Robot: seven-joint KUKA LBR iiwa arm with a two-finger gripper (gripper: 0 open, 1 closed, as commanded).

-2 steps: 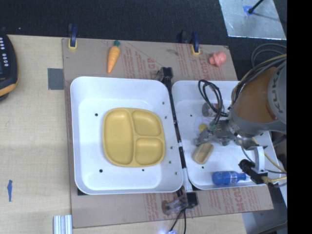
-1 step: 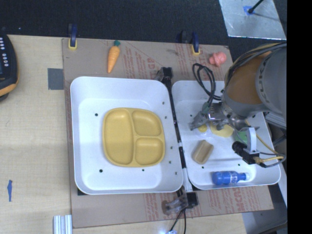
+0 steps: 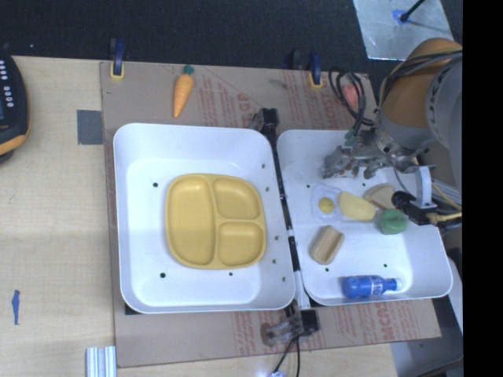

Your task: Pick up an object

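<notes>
From above, the wooden tabletop (image 3: 55, 234) carries a brown cardboard sheet (image 3: 228, 100) with two shallow white plastic bins set side by side on it. The left bin (image 3: 137, 289) holds a yellow three-compartment plastic tray (image 3: 214, 220), lying flat near the bin's middle. The right bin (image 3: 428, 277) holds the loose objects: a small yellow round piece (image 3: 326, 206), a pale yellow wedge-shaped block (image 3: 357, 207) just beside it, a tan bread-like block (image 3: 326, 244) below them, a green rounded object (image 3: 392, 223) to the right of the wedge, and a blue plastic bottle (image 3: 366, 287) lying on its side near the bin's lower wall. The grey arm with its orange band (image 3: 413, 93) reaches in from the right, and the metal gripper (image 3: 354, 163) sits low over the upper part of the right bin, above the yellow wedge and apart from it. How far its grasping end is open cannot be told. An orange toy carrot (image 3: 182, 91) lies on the cardboard above the left bin.
</notes>
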